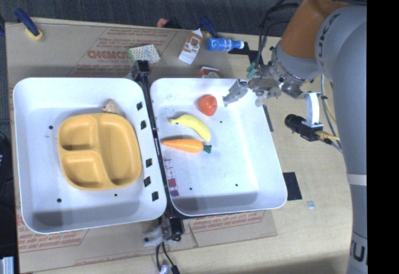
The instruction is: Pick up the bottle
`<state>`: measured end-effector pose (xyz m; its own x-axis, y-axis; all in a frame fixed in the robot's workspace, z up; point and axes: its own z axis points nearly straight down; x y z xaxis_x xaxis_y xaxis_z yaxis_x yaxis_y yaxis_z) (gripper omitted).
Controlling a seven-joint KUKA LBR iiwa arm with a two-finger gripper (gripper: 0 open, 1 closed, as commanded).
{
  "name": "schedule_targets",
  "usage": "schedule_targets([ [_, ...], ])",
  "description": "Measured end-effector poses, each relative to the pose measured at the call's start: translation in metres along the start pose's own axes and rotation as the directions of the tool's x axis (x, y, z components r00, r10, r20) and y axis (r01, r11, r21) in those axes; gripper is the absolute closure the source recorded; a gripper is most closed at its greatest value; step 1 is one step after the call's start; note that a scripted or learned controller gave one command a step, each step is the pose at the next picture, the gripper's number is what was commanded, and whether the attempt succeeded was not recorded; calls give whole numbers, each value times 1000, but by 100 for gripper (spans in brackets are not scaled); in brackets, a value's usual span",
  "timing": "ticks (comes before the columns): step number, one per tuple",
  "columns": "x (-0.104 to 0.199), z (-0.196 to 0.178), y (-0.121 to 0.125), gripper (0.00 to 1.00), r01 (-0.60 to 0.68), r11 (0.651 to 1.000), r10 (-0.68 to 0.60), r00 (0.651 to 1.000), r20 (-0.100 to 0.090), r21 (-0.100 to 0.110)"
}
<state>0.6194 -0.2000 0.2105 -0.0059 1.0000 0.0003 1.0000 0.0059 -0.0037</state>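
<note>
Grey two-finger gripper [235,93] hangs over the top right corner of the right shallow white plastic bin [265,170]; we can't tell how it is set, too small and blurred, and we see nothing held. We read the task's thing as the small blue plastic bottle with a white cap [224,45]: it lies on its side on the brown cardboard sheet [93,48] behind the right bin, outside both bins, near the gripper but apart from it, beyond the bin rim. We judge the step as the approach, grasp not yet made. To do it well we'd bring the tool over the rim to the bottle, line the grip across the narrow body rather than along its length, come down low enough to catch a lying cylinder that may roll. Just beside the bottle, a small white and brown carton [191,47], and another small red and white packet [209,71] sits at the bin edge; either could get nudged. Black cables run close behind. In the right bin: red round tomato [207,104], yellow banana [192,125], orange carrot [184,145], all clear of the path. Left white bin [25,160] holds a yellow divided plate [98,151], well apart.
</note>
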Motion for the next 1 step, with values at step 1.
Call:
schedule_targets([
  [1,63,120,31,0,-131,991,131,991,-1,2],
])
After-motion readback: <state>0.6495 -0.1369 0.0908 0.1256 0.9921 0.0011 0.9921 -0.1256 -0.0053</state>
